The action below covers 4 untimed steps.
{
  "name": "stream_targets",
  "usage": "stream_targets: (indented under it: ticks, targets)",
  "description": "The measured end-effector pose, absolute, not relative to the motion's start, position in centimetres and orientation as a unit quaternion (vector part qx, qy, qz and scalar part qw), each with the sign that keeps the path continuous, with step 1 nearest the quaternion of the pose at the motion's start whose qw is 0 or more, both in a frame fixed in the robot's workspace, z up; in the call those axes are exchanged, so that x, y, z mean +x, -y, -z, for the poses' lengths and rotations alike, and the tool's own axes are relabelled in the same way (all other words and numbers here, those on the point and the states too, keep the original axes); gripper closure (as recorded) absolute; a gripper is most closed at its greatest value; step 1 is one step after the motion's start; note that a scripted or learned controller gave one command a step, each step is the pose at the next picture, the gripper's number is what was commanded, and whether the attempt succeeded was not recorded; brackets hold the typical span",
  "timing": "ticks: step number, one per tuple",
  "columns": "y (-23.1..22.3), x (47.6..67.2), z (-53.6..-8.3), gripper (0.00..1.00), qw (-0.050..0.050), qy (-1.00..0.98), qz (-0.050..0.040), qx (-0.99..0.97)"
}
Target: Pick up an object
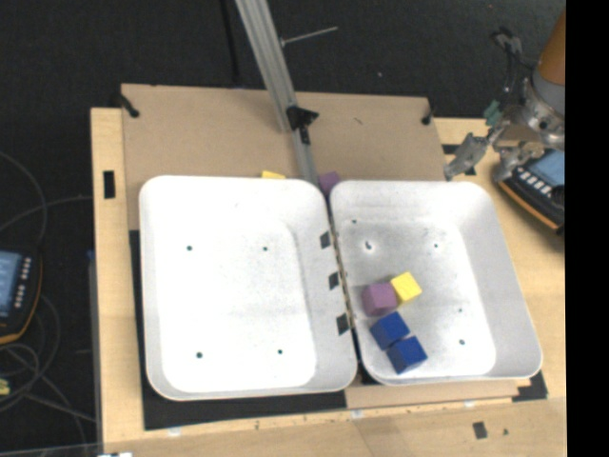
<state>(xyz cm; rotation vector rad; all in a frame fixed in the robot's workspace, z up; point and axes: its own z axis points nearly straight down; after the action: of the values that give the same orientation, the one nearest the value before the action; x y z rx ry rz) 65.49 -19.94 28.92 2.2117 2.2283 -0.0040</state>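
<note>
I see the two white bins side by side: the left bin [233, 284] and the right bin [433, 274], clipped together along the middle. A metal pole [269, 55] slants down from the top centre. In the right bin's lower left lie a yellow cube [406, 287], purple cube [380, 298] and two blue cubes [398, 341], clustered and touching. My gripper [463, 157] hangs at upper right beyond the bin rim, well apart from them; its opening I cannot tell.

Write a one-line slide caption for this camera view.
Gripper poised beyond the right bin, which holds purple, yellow and blue cubes.
</note>
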Motion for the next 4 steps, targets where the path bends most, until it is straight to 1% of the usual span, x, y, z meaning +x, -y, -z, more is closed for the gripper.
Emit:
stream_targets:
  ticks: [1,2,3,4]
  targets:
    - [13.4,64.7,-10.0,0.00,-0.002,-0.708,0.0019,0.706]
    - [13.6,64.9,-10.5,0.00,0.001,-0.707,-0.0007,0.707]
    - [12.4,58.0,-9.8,0.00,0.000,-0.707,0.0003,0.708]
    - [10.0,53.8,-9.8,0.00,0.002,-0.707,-0.0010,0.708]
